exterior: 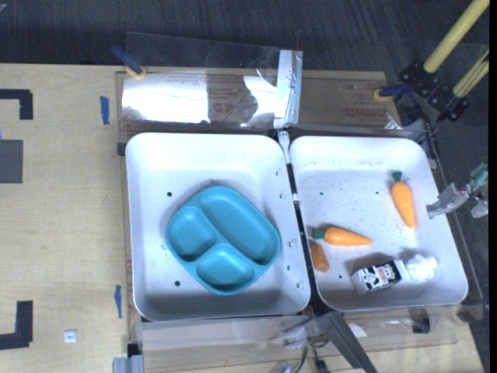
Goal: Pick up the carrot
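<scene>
Three carrots lie in the right bin [373, 158]. One orange carrot [403, 201] with a green top lies near the right wall, pointing toward the front. A second carrot [346, 238] lies across the bin's middle with its green top to the left. A shorter orange carrot piece [319, 256] rests against the left wall. My gripper [455, 198] shows as a grey shape at the bin's right rim, just right of the first carrot and apart from it. Nothing is seen in its grasp.
A small black-and-white bottle [387, 274] with a white cap lies at the right bin's front. The left bin [147, 208] holds a blue divided plate [223, 238]. A clear plastic panel [210, 92] stands behind the bins. Yellow-handled clamps [446, 49] sit at the back right.
</scene>
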Available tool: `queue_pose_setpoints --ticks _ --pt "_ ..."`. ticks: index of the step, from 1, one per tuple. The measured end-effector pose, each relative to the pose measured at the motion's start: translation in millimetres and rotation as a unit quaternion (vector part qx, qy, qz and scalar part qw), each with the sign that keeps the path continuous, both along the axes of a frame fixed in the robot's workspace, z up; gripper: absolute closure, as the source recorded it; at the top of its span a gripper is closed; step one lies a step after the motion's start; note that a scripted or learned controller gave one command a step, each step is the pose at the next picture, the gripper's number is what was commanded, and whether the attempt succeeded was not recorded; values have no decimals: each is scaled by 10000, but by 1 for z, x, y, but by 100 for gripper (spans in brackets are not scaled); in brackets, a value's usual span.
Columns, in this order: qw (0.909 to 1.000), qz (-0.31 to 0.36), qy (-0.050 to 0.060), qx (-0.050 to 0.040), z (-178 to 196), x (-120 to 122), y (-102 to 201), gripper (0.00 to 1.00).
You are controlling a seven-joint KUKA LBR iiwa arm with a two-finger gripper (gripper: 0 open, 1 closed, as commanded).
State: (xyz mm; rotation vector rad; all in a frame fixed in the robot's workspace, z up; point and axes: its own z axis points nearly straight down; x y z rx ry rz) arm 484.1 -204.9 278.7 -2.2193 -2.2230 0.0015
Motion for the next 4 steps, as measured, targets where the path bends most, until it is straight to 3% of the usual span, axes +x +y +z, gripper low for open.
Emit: queue_pose_setpoints --ticks 1,2,3,4 --pt "9972 749 28 22 -142 -6 -15 0" --pt "9710 2392 -29 -6 -192 62 -4 0" --pt "9887 1501 -30 -6 -193 128 6 0" --pt "9885 1511 -63 -25 -181 131 6 100"
